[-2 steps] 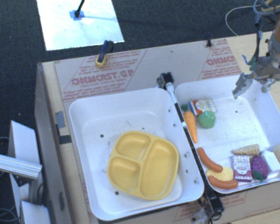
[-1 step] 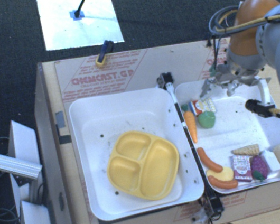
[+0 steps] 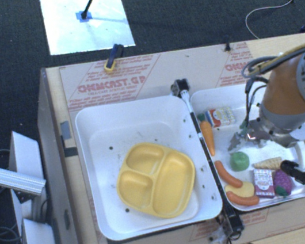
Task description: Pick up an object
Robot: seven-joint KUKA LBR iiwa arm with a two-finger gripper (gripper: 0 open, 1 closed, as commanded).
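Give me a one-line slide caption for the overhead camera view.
Gripper poised over toy food in right bin; yellow tray in left bin.

Printed in red along the far edge of the bench's protective sheet (image 3: 132,72): "CHEMCAST GP" (repeated, fainter, near the far right corner).

Glossy yellow plastic tray (image 3: 155,179) in smooth white bin (image 3: 97,131)

Arm (image 3: 299,92) cut off at right edge, claw (image 3: 243,138) fingers too blurred to read
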